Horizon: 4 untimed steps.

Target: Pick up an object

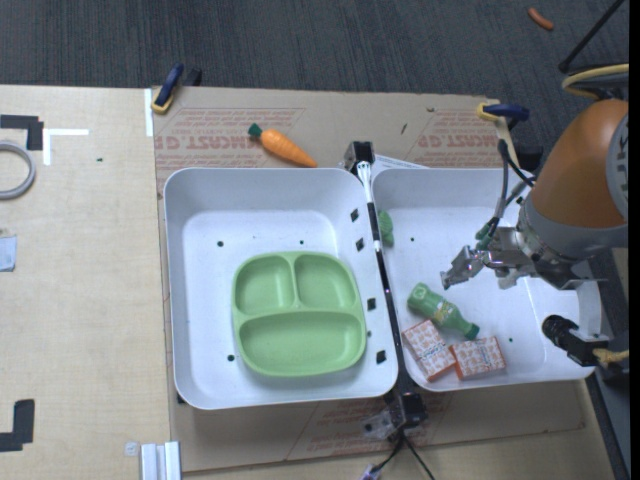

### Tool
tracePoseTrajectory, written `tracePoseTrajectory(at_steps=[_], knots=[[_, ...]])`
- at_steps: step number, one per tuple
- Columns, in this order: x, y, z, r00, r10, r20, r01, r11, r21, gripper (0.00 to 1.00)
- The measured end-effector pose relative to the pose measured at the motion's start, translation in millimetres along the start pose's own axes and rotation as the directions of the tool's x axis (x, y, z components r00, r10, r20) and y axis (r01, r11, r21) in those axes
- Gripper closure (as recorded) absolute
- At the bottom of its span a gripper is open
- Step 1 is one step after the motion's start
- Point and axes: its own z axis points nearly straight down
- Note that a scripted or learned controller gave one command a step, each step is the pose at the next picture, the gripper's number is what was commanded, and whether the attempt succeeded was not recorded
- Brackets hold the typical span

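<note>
Glossy white bins (200, 298); moulded green tray (298, 314); metal end effector (462, 268) state unclear, above bottle (441, 311).

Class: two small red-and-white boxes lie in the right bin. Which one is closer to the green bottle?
The left box, nearest the divider: it sits directly below the green bottle, almost touching it. The other box lies further right, beyond the bottle's cap end.

green tray (298, 314), orange carrot (284, 146), white bins (190, 268)

The arm (585, 183) reached in from 3 o'clock, its gripper (462, 268) pointing toward 9 o'clock, tilted downward.
</note>
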Motion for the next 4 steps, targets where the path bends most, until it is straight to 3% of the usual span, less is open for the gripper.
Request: tracePoseTrajectory(at_steps=[1,2,3,4], knots=[[85,3,-8,0.989,0.151,0.0,-0.151,0.989,0.001,0.0],[74,-32,-8,0.994,0.11,0.0,-0.11,0.994,0.003,0.0],[59,-29,-8,0.958,-0.287,-0.001,0.287,0.958,0.002,0.0],[-3,9,92,0.997,-0.08,-0.001,0.08,0.997,0.002,0.0]])
